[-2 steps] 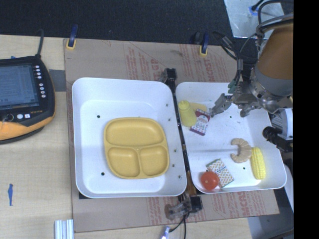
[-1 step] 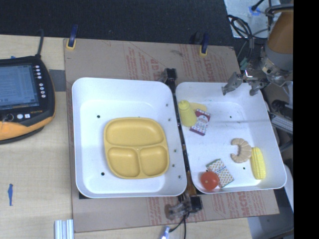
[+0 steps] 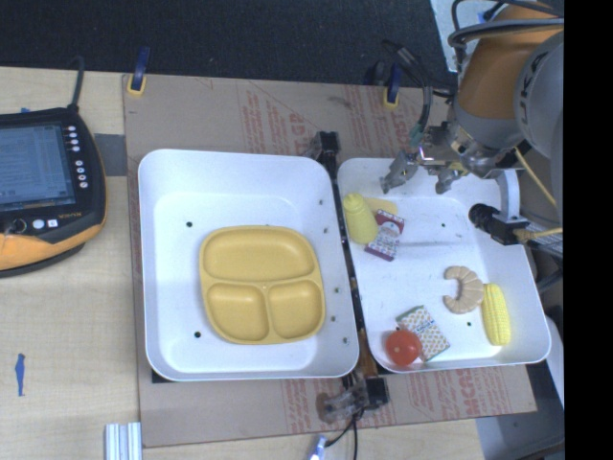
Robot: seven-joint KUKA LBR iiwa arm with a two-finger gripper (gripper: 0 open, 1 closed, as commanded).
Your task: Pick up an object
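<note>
Nearest the camera, along the front wall of the right bin (image 3: 536,353), the small items lie loose and apart, as if scattered so that each could be taken singly: a red tomato (image 3: 403,347) touches a checked packet (image 3: 424,331) at the front left corner, and a yellow corn cob (image 3: 496,313) lies just beside a tan croissant (image 3: 465,289) toward the right wall. The left bin (image 3: 163,257) holds one thing, a yellow divided plate (image 3: 261,283) with three compartments, lying flat in the middle with nothing in it; it looks more like a place to set things than a candidate for lifting. Farther back in the right bin a yellow bottle (image 3: 359,218) lies against the left wall, touching a red and white packet (image 3: 385,236), with a pale yellow piece (image 3: 384,206) just behind them. Since the task names no particular object, any of these could serve; the bottle cluster is closest to the gripper (image 3: 422,174), which hangs above the bin's back edge with its two fingers spread apart and nothing between them. That open, high pose suggests an approach not yet committed to a target. To the far left, off the bins, a teach pendant (image 3: 43,185) rests on the bench (image 3: 77,353).
</note>
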